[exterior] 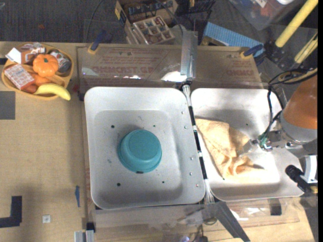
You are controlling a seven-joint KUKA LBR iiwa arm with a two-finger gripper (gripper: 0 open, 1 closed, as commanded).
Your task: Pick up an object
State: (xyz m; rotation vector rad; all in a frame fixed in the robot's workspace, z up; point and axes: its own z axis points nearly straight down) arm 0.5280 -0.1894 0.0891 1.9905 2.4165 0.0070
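A teal bowl (140, 150) lies upside down in the middle of the left bin (101, 110). A crumpled tan cloth (222, 142) is spread over the left half of the right bin (227, 102). The gripper (252, 146) reaches in from the right and is low over the cloth's right edge, where the fabric bunches up. The arm's orange band (303, 110) sits above the right bin's right rim and hides part of it.
A yellow basket (36, 73) with a banana, an orange fruit and small packets stands on the bench at the far left. Cardboard flaps (131, 64) rise behind both bins. Cables and boxes clutter the area beyond.
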